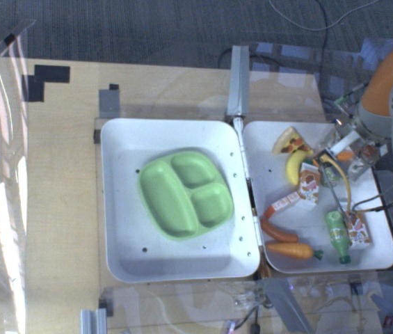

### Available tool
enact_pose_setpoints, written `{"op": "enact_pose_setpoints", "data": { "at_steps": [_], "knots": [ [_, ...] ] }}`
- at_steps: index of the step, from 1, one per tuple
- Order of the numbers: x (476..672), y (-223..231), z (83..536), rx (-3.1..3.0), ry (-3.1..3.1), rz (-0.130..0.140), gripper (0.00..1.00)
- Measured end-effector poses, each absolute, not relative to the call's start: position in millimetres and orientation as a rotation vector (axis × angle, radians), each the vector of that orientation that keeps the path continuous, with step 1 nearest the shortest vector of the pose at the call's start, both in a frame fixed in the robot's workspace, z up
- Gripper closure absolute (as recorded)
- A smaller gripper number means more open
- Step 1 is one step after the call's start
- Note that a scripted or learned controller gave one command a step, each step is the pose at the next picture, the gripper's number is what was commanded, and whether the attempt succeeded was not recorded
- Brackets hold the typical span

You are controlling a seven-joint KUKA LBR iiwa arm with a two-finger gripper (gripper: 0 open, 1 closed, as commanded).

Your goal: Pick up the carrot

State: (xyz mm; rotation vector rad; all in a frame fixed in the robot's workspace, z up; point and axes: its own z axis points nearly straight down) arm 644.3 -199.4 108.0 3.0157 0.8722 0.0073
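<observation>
Left: one shallow white plastic bin [113, 256], holding one pale green three-compartment plastic plate [186, 193], flat, near centre.

Right: second shallow white plastic bin [385, 255], edge to edge with the first. Two bins in all.

Contents of the right bin, left to right:
- one reddish-orange sausage-shaped piece [279, 232]
- one orange carrot with a green stub [295, 250], just below that piece, lying along the near wall at the bin's near left corner
- one red-and-white tube [285, 202]
- one pizza-slice toy [290, 142]
- one yellow banana [295, 167]
- two small red-and-white cartons [310, 181], the second by the right wall, printing too small to read
- one green plastic bottle [336, 232], lying down

Far right: grey arm with orange band [384, 78], cut off by the picture edge. Two-finger gripper [342, 148] at the bin's far right corner, tangled with cables and hard to make out; spread or closed, cannot tell. Well apart from the carrot, diagonally across the bin.
</observation>
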Motion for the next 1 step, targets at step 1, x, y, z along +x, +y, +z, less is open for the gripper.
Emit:
{"op": "enact_pose_setpoints", "data": {
  "at_steps": [1],
  "knots": [
    [660.0, -169.1, 119.6, 3.082, 0.61, 0.003, 0.0]
  ]
}}
